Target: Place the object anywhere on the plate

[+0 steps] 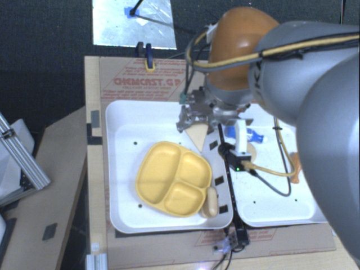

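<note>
While over the plate's far edge: gripper [197, 122] clenched on cream wedge [198, 135].
Wedge: hangs just above plate [171, 179] rim, upper right.
Handling, judged: light, stiff; hold at wide top.
Beside plate: tan roll [210, 202], touching lower-right rim.

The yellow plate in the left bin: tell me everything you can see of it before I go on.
The yellow plate is a rounded-square tray of matte, plastic-looking material, split by raised ridges into three compartments: one large on its left, two smaller on its right. It lies flat on the floor of the left bin, turned at a slant. A small tan object lies against its lower right edge. Its compartments hold nothing visible.
</note>
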You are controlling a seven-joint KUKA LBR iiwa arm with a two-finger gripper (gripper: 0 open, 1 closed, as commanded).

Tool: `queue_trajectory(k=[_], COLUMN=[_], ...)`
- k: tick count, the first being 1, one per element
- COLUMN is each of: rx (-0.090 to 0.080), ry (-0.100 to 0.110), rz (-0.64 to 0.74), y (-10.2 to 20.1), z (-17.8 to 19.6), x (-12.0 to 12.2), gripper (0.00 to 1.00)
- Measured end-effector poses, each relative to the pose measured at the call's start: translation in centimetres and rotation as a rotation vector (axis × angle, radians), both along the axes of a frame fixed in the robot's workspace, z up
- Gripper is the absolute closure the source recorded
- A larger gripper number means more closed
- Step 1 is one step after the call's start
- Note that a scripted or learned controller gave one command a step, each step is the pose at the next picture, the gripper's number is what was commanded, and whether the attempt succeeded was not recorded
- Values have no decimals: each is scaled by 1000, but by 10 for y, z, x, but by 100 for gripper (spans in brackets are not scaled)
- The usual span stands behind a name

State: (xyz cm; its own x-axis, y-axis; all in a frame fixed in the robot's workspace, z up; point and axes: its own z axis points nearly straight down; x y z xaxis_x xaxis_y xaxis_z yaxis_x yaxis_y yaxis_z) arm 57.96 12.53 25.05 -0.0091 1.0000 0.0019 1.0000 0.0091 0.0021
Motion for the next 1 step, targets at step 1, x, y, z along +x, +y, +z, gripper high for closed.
queue_trajectory(k=[1], rx=[-1], ry=[1], rz=[-4], y=[-3], z=[0], x=[0], gripper=[0])
